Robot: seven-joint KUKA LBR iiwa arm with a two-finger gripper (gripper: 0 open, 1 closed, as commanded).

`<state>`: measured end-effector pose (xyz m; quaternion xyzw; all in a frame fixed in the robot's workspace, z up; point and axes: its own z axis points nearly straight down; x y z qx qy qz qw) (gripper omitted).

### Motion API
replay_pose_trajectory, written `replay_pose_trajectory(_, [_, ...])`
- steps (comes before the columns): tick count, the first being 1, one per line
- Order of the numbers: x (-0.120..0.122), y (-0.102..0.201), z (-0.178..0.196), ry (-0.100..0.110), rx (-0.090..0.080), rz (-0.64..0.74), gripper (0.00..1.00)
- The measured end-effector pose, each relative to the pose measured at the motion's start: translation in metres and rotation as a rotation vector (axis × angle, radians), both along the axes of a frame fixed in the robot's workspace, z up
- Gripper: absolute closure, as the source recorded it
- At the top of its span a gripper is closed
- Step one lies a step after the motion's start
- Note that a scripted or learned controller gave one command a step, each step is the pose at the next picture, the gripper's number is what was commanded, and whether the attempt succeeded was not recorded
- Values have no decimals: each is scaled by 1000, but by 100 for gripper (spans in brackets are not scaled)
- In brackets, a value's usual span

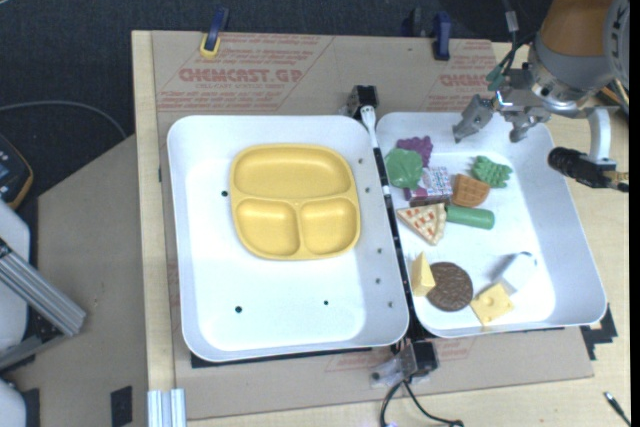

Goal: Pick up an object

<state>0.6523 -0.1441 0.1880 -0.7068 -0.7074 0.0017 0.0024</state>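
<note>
My gripper (pixel 497 123) hangs over the far edge of the right bin (pixel 572 215), its two fingers spread open with nothing between them. Below it lie several toy foods: a purple grape bunch (pixel 417 147), a green leaf piece (pixel 404 168), a green ridged piece (pixel 492 171), a waffle (pixel 468 189), a green cucumber (pixel 470 216), a pizza slice (pixel 424 220), a cheese wedge (pixel 422 272), a brown cookie (pixel 450 286) and a yellow cheese block (pixel 491 303).
The left bin (pixel 200 245) holds a yellow three-compartment plate (pixel 296 199). A small pale object (pixel 517 265) lies near the right bin's front right. Clamps (pixel 211 36) sit on the cardboard's far edge. A black cable connector (pixel 570 162) juts from the arm.
</note>
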Motion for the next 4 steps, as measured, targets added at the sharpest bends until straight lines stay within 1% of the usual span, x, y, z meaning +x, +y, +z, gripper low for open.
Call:
replay_pose_trajectory(1, [-5, 4, -44, 0, 0, 0, 0])
replay_pose_trajectory(2, [-5, 4, -95, -5, 0, -1, 0])
replay_pose_trajectory(3, [-2, 4, -80, -15, -2, 0, 100])
replay_pose_trajectory(4, [3, 7, -35, -12, -3, 0, 100])
